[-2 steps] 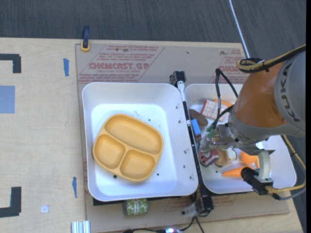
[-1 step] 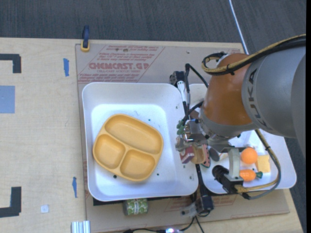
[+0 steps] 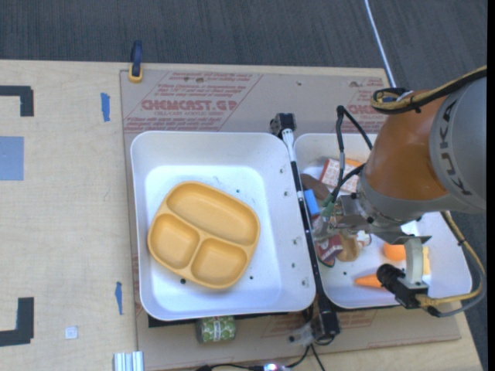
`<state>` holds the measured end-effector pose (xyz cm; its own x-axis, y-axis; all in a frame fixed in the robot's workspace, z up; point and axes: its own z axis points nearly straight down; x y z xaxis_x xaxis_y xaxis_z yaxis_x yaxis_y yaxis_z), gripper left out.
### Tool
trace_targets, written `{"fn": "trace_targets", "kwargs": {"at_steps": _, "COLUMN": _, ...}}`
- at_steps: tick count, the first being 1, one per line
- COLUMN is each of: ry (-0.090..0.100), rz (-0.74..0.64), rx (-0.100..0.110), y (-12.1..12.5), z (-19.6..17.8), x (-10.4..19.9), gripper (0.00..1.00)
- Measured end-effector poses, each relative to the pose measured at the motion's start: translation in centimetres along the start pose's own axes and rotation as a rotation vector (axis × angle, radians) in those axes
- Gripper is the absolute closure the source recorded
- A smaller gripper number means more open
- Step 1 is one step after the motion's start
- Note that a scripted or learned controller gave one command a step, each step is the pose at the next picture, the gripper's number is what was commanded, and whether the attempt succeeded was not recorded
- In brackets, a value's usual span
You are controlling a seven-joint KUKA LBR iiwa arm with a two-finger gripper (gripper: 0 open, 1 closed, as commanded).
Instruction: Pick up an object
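You're looking at a smooth, three-compartment yellow plate lying in the left bin, while the hand is dipping among crinkled packets, its opening impossible to tell.

Single fixed camera above the table, looking down at a slant (mid distance), both white bins in frame, arm entering from right.

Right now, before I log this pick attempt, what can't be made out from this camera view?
- Gripper: the arm's wrist covers it, so finger state and any hold can't be told.
- Right bin: the arm hides much of its contents; the pile at the left wall is too cluttered to identify.
- Small green object below the left bin: too small to name.
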<state>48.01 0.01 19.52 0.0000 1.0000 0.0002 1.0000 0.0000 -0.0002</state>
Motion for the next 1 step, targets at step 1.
{"fn": "trace_targets", "kwargs": {"at_steps": 1, "ry": 0.001, "rz": -0.001, "rx": -0.002, "y": -0.02, "z": -0.85, "x": 5.0, "gripper": 1.0}}
